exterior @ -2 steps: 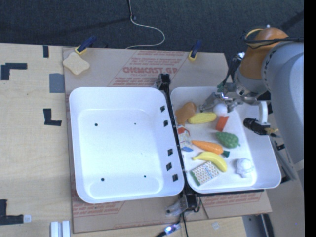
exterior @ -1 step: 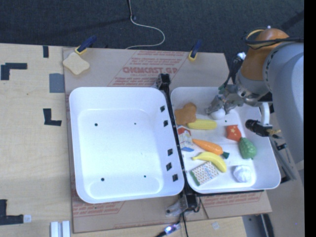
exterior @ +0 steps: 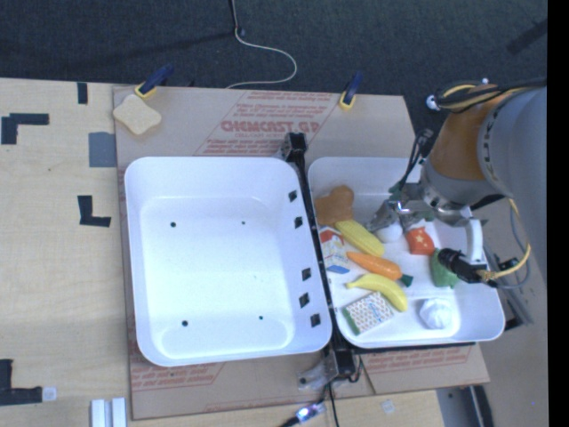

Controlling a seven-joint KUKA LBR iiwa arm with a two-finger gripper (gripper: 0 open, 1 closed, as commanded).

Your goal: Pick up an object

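The right bin [exterior: 476,332] holds several items: a brown bread-like piece [exterior: 333,205], a yellow corn-like piece [exterior: 358,237], an orange carrot [exterior: 373,264], a yellow banana [exterior: 380,289], a patterned box [exterior: 367,312], a red-orange object [exterior: 419,241], a green object [exterior: 442,272] and a white crumpled object [exterior: 435,312]. My gripper [exterior: 391,215] hangs low over the bin's upper middle, between the corn-like piece and the red-orange object. Nothing shows between its fingers.
The left bin [exterior: 142,238] lies beside the right one, with a black divider [exterior: 307,238] between them. A tan sponge-like piece [exterior: 137,115] lies on the cardboard at back left. The grey arm with its orange band [exterior: 462,149] covers the right bin's far right corner.
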